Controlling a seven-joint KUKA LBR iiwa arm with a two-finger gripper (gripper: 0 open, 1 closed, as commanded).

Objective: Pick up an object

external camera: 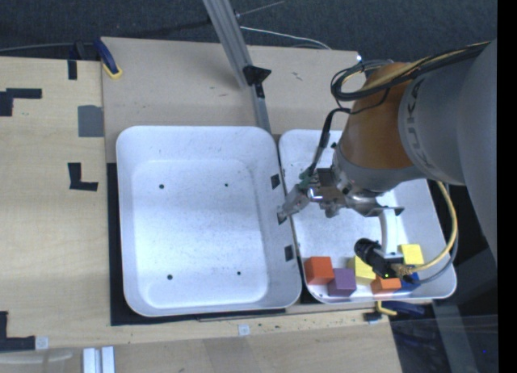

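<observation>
The big white bin (198, 218) on the left has no toys in it. In the right bin (420, 194), the gripper (311, 198) hangs near the middle of the frame; I cannot tell whether it is wide or narrow. Nothing is picked up yet: the orange block (319, 269), purple block (344, 280) and yellow block (411, 253) lie at the lower right.

My arm (420, 121) comes in from three o'clock, orange band bent downward, wrist pointing toward nine o'clock. I can't make out the gripper (311, 198) clearly.
</observation>
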